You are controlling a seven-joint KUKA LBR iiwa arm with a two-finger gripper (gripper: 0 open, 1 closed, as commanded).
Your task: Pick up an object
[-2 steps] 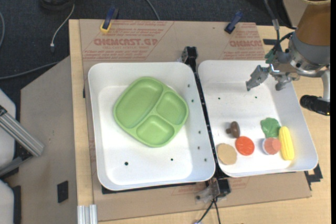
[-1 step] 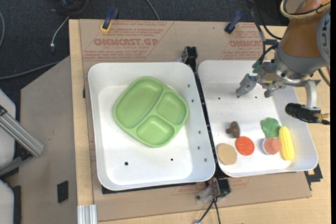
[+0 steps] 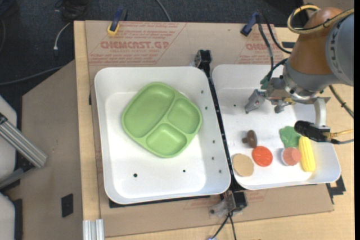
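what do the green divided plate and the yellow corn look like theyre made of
Green divided plate: probably moulded plastic, one even pale green with a soft satin sheen and rounded compartment ridges.
Yellow corn: looks like toy plastic, a uniform bright yellow with a smooth surface; too small to make out kernels, so rubber or foam can't be ruled out.

The right bin's [image 3: 225, 78] far half lies open; toy foods [image 3: 262, 155] crowd its near edge.

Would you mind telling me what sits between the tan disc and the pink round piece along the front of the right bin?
In the camera view, the red round piece lies between the tan disc and the pink round piece.
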